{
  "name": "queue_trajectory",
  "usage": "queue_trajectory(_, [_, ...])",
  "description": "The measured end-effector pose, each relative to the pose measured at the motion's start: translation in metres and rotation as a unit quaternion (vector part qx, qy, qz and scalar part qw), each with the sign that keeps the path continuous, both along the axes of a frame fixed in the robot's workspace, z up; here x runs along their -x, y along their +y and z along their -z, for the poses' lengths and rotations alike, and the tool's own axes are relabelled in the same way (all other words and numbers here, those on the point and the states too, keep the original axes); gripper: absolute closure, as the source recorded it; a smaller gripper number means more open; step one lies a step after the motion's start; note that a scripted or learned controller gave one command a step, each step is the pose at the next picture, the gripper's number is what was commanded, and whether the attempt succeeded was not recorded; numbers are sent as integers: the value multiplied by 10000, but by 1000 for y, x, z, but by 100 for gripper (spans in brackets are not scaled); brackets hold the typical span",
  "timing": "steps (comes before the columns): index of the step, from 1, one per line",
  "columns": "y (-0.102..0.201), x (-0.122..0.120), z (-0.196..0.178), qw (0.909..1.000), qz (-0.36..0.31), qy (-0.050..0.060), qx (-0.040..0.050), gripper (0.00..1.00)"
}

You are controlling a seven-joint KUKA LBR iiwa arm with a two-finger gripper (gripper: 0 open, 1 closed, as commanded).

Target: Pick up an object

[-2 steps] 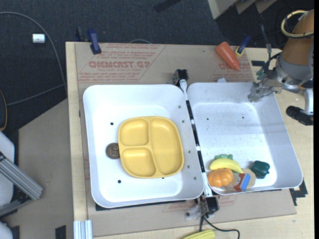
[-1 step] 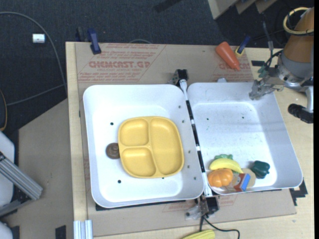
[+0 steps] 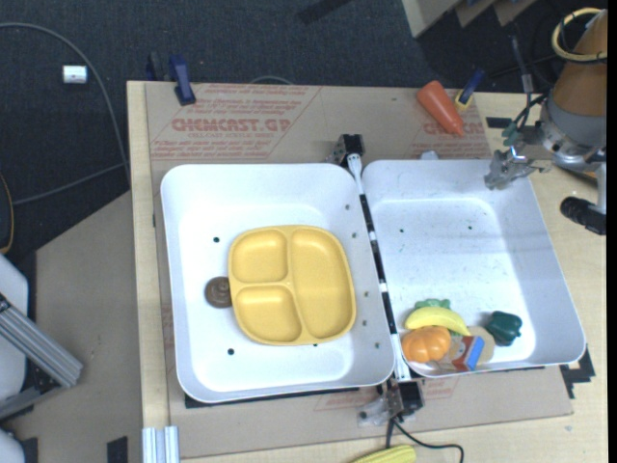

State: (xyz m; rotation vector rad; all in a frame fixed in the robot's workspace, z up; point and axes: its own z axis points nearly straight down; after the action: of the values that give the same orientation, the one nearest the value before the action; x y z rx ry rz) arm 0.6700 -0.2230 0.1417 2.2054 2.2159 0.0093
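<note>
In the right bin (image 3: 463, 230), several small objects huddle at the near edge: a yellow banana (image 3: 436, 314), an orange fruit (image 3: 425, 343), a red and blue item (image 3: 469, 352) and a dark green piece (image 3: 503, 327). My gripper (image 3: 501, 170) hangs over the far right corner of this bin, well away from those objects, with nothing seen in it. The arm's orange band (image 3: 581, 90) shows above it at the right edge.
The left bin (image 3: 193, 210) holds a yellow divided plate (image 3: 290, 284), with a brown round piece (image 3: 218, 291) at the plate's left edge. An orange carrot-like toy (image 3: 441, 107) lies on the bench behind the right bin. A blue clamp (image 3: 180, 79) sits at the far left.
</note>
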Motion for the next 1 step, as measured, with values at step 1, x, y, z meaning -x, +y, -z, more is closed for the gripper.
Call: queue_trajectory(1, [0,-1,-10,10000,-3,-16,4,100])
